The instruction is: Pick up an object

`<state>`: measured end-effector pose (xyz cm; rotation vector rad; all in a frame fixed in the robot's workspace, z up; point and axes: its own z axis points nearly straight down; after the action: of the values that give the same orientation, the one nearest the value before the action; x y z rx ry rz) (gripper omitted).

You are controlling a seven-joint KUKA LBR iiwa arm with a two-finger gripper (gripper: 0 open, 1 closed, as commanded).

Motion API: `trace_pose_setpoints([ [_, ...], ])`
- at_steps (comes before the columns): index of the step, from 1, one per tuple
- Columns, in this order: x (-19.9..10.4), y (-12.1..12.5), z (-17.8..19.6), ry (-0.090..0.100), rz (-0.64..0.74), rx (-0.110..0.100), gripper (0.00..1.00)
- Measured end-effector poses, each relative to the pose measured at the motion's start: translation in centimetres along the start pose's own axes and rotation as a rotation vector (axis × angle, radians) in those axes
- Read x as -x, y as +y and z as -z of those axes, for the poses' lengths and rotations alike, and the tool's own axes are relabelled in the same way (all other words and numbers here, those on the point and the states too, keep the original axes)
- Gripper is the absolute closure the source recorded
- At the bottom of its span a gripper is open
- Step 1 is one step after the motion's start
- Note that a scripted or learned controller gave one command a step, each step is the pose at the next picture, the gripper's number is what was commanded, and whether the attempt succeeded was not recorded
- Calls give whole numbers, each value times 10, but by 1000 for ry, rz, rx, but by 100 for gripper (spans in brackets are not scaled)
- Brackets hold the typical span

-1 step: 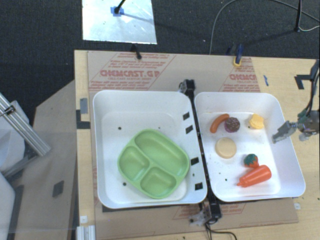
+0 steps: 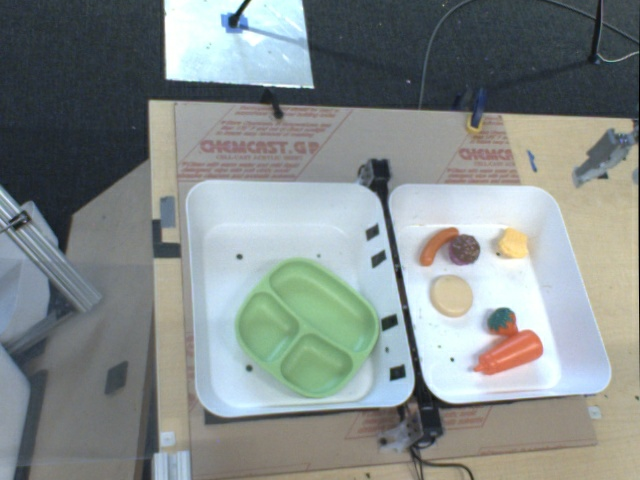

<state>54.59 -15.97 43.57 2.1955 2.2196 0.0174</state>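
Note:
The right bin (image 2: pixel 570 268) holds several toy foods. An orange sausage (image 2: pixel 437 246) lies at the back beside a dark purple round piece (image 2: pixel 464 249) and a yellow chunk (image 2: pixel 513 243). A tan disc (image 2: pixel 451 296) sits in the middle, with a small red and green piece (image 2: pixel 502 321) and an orange carrot (image 2: pixel 510 353) nearer the front. My gripper (image 2: pixel 603 156) shows as a small grey shape near the right edge, above the bench behind the right bin and well away from all the foods.
A green divided plate (image 2: pixel 307 326) lies in the left bin (image 2: pixel 210 268). Black clips run along the wall where the two bins meet (image 2: pixel 385 268). A metal sheet (image 2: pixel 238 28) lies on the floor behind the bench, and cables trail at the back right.

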Motion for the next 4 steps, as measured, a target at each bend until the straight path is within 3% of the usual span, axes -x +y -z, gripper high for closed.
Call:
trace_pose_setpoints([
  [1, -24, 69, 105, 1, -2, -4, 0],
  [2, -81, 18, 39, 8, -2, -26, 0],
  [3, -23, -46, -147, 8, -15, -34, 0],
  [4, -95, 35, -37, 5, 2, -6, 0],
])
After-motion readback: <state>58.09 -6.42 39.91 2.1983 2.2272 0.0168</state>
